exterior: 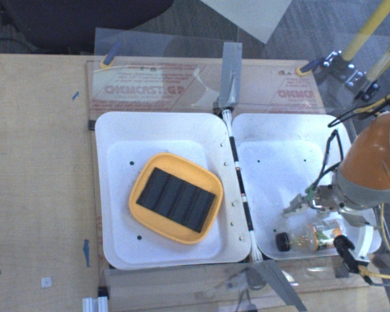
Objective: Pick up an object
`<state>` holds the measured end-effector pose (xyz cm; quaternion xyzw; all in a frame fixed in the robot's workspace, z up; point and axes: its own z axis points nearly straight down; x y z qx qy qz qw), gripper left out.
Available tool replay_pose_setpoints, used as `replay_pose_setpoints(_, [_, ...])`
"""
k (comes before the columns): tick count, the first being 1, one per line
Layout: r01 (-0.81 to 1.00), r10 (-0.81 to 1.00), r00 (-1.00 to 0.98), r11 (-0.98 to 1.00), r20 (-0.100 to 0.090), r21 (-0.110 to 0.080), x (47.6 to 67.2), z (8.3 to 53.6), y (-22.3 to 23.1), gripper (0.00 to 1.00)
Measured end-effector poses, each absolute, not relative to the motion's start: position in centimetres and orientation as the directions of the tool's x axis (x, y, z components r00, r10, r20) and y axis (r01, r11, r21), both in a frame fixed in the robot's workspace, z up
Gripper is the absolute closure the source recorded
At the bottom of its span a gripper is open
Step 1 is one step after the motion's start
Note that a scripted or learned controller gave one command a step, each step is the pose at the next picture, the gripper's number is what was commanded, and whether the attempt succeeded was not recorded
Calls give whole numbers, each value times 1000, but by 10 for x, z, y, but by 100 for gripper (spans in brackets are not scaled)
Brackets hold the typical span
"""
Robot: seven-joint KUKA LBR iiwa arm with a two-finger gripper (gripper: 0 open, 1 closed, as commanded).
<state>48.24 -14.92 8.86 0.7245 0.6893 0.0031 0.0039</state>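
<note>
A small clear bottle with a black cap and a green and orange label lies on its side near the front wall of the right bin. My gripper hangs low over the right bin's front right part, just above and behind the bottle. The grey arm with its orange band comes in from the right and hides that bin's right side. In the left bin a yellow tray lies tilted, with a dark ribbed block in it.
A clear sheet and a grey bracket stand behind the bins. A ridge divides the two bins. Black cables run along the arm. The wooden bench stretches out to the left.
</note>
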Motion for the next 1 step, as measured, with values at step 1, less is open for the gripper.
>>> replay_pose_setpoints(1, [1000, 1000, -27, 27, -1, 0, 480, 166, -197, 0])
